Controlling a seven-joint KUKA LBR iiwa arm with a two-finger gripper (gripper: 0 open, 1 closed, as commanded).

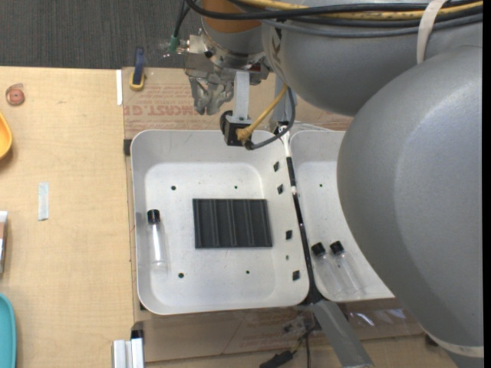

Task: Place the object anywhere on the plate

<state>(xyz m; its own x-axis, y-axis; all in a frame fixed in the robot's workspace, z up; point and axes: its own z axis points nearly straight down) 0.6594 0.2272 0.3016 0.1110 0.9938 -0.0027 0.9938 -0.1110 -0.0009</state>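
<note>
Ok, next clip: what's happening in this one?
A grey KUKA arm reaches in from the right, its tool hanging above the far rim of the left white bin. The dark ribbed rectangular plate lies mid-bin. A clear, black-capped vial lies left of the plate, apart from it. Two similar vials lie in the right bin.

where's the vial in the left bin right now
In the camera view the vial lies lengthwise along the left wall of the left bin, black cap toward the far end, just left of the dark ribbed plate and apart from it.
</note>
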